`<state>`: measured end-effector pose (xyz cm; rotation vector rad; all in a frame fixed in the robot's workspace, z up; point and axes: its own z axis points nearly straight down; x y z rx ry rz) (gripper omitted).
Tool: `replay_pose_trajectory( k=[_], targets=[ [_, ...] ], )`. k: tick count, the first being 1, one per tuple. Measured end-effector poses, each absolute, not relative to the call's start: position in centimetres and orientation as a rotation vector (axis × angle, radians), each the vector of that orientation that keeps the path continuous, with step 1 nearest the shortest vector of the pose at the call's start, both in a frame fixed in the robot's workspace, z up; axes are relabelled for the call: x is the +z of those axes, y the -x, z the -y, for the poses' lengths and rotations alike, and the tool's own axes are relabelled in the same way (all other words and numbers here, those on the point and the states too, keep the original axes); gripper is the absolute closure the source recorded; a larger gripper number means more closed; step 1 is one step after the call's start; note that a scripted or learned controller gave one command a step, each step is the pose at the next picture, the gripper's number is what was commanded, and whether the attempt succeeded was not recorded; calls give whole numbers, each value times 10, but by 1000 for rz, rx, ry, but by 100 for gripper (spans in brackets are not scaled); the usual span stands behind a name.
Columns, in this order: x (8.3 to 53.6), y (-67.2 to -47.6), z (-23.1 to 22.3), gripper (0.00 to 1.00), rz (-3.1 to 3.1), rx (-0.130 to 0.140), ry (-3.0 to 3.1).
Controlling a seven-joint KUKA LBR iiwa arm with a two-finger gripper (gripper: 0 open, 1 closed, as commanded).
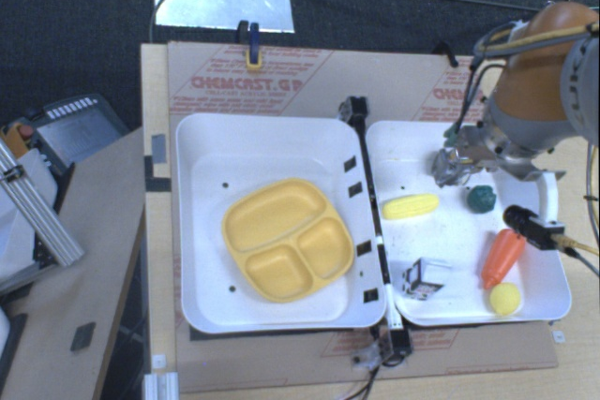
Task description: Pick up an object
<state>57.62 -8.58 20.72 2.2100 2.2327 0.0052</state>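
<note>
claw (454, 166) low in right bin (553, 304), open/shut unclear, just above corn (410, 206)

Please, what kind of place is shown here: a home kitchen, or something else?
Probably a robotics lab test bench, not a kitchen. A grey arm with its gripper reaches over two white bins, which hold toy food such as a corn cob and a carrot.
</note>
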Motion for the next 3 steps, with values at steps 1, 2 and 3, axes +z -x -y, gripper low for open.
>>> replay_pose_trajectory(
  k=[1,2,3],
  targets=[
    [214,-577,22,100,-2234,6,-2209],
    [221,-584,-42,100,-2235,6,-2209],
    [233,-586,-99,100,-2234,6,-2210]
  ],
)
